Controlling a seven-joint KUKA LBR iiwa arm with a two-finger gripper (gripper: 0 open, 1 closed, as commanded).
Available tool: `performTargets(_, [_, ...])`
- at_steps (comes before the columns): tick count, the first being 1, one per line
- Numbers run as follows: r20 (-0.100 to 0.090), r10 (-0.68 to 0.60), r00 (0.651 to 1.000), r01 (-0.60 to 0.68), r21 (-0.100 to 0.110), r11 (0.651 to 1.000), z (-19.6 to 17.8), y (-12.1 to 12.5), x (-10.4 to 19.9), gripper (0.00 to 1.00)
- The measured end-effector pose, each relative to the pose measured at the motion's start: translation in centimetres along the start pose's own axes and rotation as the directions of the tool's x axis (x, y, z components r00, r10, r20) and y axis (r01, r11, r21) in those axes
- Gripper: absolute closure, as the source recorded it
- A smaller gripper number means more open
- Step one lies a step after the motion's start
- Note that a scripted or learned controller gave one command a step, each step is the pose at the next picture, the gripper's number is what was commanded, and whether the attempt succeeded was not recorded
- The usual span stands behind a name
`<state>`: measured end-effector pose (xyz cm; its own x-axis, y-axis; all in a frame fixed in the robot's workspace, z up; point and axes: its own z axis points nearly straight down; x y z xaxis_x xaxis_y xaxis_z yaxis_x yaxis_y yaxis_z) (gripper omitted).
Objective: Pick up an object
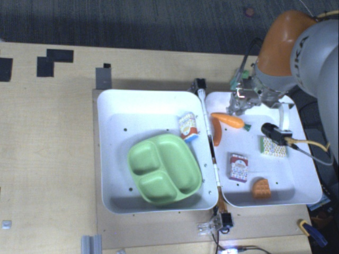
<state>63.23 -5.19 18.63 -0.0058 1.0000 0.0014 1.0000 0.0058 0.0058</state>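
My end effector (241, 103) hangs upper right over the right bin (307, 192), just above the carrot (229, 121), grip state unreadable, nothing lifted that I see, so the pick's still ahead.

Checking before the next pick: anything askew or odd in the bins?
Mostly fine. The green tray sits skewed in the left bin. A small carton lies tipped at its corner. In the right bin, the carrot rests beside the gripper.
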Motion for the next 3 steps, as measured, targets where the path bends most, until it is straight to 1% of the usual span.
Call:
performTargets(1, [0.001, 0.001, 1.000, -0.001, 0.002, 1.000, 0.1, -0.1, -0.1, 0.00])
performTargets(2, [0.003, 0.004, 1.000, -0.004, -0.001, 1.000, 10.0, -5.2, -4.7, 0.00])
performTargets(3, [0.010, 0.006, 1.000, -0.006, 0.002, 1.000, 9.8, -3.3, -3.7, 0.00])
